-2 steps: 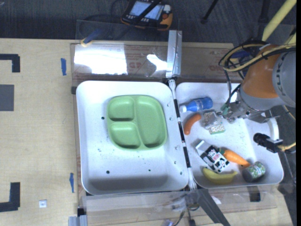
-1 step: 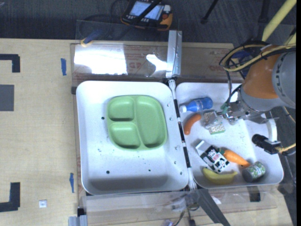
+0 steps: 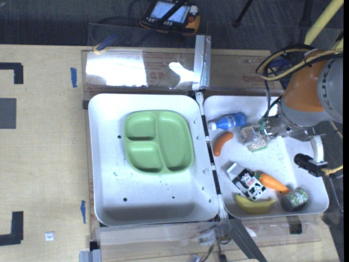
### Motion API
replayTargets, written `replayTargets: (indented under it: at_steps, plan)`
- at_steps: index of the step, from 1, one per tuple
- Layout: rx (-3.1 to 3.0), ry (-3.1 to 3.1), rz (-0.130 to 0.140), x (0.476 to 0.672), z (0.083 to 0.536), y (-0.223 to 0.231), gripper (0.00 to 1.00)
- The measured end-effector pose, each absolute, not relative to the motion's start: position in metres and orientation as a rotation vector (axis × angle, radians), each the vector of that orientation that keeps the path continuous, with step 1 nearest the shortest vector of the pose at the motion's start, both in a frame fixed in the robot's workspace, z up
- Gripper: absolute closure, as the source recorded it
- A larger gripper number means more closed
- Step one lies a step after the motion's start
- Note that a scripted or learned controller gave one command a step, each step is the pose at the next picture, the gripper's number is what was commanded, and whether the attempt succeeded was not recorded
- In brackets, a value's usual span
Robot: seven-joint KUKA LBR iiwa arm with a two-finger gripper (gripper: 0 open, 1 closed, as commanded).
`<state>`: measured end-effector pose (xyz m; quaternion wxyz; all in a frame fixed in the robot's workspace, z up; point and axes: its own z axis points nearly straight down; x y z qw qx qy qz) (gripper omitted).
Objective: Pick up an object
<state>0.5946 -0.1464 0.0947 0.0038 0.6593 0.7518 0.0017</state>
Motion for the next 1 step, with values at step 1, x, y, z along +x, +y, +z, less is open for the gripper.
replayTargets:
  at_steps: [1]
  plan:
    - [2.001, 2.423, -0.002, 0.6013, 0.2082, -0.0500, 1.00]
